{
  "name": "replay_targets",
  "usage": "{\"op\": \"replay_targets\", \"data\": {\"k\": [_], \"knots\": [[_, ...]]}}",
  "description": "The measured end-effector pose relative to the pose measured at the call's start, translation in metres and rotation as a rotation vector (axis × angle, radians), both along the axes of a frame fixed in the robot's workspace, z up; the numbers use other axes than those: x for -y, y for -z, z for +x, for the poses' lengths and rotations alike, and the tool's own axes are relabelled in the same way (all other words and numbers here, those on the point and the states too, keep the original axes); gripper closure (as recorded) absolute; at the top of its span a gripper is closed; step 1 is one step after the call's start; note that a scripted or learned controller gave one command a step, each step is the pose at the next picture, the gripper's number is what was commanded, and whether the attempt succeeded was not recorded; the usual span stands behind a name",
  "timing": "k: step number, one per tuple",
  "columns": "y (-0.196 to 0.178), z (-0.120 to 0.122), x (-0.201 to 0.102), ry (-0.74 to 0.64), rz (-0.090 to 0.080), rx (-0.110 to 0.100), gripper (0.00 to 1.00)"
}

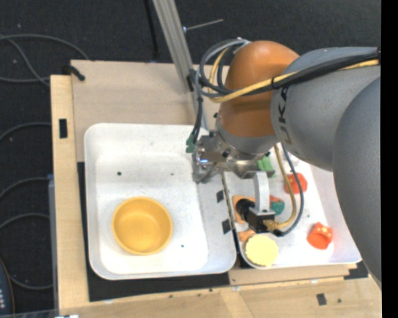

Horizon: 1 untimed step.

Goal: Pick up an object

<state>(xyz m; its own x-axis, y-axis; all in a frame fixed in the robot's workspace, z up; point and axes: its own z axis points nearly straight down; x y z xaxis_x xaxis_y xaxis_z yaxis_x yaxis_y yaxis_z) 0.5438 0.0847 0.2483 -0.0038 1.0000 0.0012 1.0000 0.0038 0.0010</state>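
The gripper (215, 163) hangs up and to the right of the yellow bowl (142, 225), likely lining up a grab. I cannot tell how open it is or whether it holds anything. Possible targets, a pale cup (261, 250) and a red block (320, 236), lie farther right of the bowl.

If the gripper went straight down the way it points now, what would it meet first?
Likely the bare floor of the left bin, close to its right wall, well clear of the yellow bowl. Depth is unclear, so the gripper might catch that wall instead.
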Motion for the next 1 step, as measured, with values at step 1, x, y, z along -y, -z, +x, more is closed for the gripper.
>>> {"op": "replay_targets", "data": {"k": [1], "knots": [[0.0000, 0.0000, 0.0002, 0.002, 0.000, 0.000, 0.00]]}}
